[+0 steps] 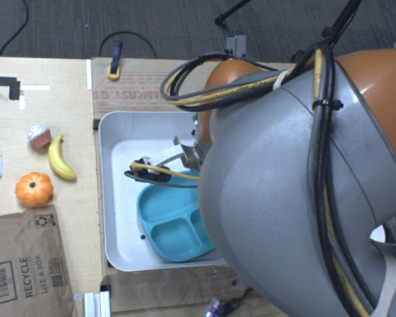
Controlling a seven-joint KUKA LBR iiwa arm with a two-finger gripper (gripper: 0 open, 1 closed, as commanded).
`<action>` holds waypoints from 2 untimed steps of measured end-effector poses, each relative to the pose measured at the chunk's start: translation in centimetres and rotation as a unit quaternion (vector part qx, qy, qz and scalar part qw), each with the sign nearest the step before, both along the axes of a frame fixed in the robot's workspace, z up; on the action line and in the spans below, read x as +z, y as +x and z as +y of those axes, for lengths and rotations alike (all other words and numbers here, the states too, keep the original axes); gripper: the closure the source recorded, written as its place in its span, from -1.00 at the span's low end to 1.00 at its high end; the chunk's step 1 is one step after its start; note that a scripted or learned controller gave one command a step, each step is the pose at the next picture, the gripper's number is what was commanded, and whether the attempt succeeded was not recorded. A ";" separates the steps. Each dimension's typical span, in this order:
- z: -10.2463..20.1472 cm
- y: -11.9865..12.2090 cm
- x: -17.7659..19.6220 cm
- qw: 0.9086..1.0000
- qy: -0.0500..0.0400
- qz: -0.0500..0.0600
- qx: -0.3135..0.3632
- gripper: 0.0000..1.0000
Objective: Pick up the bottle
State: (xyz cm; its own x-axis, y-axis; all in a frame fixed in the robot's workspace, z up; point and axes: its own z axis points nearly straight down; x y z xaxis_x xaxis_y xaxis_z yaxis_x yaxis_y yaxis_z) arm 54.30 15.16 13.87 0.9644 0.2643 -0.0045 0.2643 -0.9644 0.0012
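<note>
- The grey arm [297, 197] fills the right half of the frame, bent over the white bin [104, 177] at centre. It reaches low and far across, probably so that the wrist can get down into the bin.
- The gripper [188, 152] sits at the arm's left tip, over the upper middle of the bin and just above the bin floor. Its metal parts are small and half covered by the arm, so I cannot tell how far open it is or whether it has hold of anything.
- Where the bottle lies cannot be told. The arm hides the bin's right part, and the bottle is most likely under it.
- A blue divided tray [175, 230] lies flat in the lower middle of the bin, with its right edge tucked under the arm.
- On the wooden board at left, well apart from the bin, lie a banana [61, 158], a small pumpkin [34, 189] and a cupcake toy [39, 136]. They look set aside, out of play.
- A brown recycling bag [23, 263] lies at lower left.
- My judgement is that the arm is at the reach-and-grasp step and the pick is not yet confirmed.
</note>
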 end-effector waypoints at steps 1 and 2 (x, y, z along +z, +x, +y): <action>-0.2 0.0 0.9 1.000 -0.001 0.001 -0.003 1.00; 7.6 1.5 0.9 0.999 0.001 -0.001 0.054 1.00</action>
